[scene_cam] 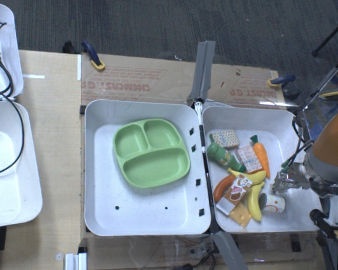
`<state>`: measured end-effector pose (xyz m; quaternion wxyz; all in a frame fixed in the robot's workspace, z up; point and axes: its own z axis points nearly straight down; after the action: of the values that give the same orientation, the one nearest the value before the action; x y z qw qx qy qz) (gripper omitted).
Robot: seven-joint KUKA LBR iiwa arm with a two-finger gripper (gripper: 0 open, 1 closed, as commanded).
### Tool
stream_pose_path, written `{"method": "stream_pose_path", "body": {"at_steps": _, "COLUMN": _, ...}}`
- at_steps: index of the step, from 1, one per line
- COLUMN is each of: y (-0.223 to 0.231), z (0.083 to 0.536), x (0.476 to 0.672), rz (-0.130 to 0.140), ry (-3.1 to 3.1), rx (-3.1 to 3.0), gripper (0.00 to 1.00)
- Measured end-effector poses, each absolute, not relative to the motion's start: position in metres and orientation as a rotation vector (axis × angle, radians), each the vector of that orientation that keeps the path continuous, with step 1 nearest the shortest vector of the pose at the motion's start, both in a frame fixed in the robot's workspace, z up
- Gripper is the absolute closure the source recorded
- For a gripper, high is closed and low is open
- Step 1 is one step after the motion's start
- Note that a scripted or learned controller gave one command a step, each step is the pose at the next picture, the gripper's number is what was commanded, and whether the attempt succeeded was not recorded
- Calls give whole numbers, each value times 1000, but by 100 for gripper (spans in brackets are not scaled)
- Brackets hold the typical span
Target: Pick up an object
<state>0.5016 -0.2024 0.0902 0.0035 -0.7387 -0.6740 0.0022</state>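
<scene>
Two white bins are seen side by side on a bench. The left bin [97,207] holds a green plate [151,153] with three compartments, lying flat near the bin's middle. The right bin [288,124] holds a cluster of toy food. A green bottle [224,156] lies on its side near the divider, with a speckled sponge [226,138] just behind it. A carrot [260,155] lies at a slant toward the far side, beside a small patterned packet [248,159]. A banana [255,192] curves through the pile's middle, touching a snack box [235,193] and an orange piece [223,187] at its left. A yellow wedge [241,216] lies at the near end of the pile. A small white cup [273,202] lies on its side just right of the banana.

The arm [332,151] is seen reaching in from the right, its gripper [281,184] set low over the right bin, just above the cup and close beside the banana. How far the gripper is open cannot be told, and nothing can be made out in its hold. Blue clamps [93,55] are fixed at the bench's far edge.
</scene>
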Motion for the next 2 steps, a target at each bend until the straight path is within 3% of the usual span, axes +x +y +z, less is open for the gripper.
{"method": "stream_pose_path", "body": {"at_steps": 1, "y": -201, "z": 90, "x": 502, "rz": 5, "ry": -2114, "rx": -2312, "gripper": 0}}
{"method": "stream_pose_path", "body": {"at_steps": 2, "y": -152, "z": 88, "x": 567, "rz": 7, "ry": -2071, "rx": -2357, "gripper": 0}}
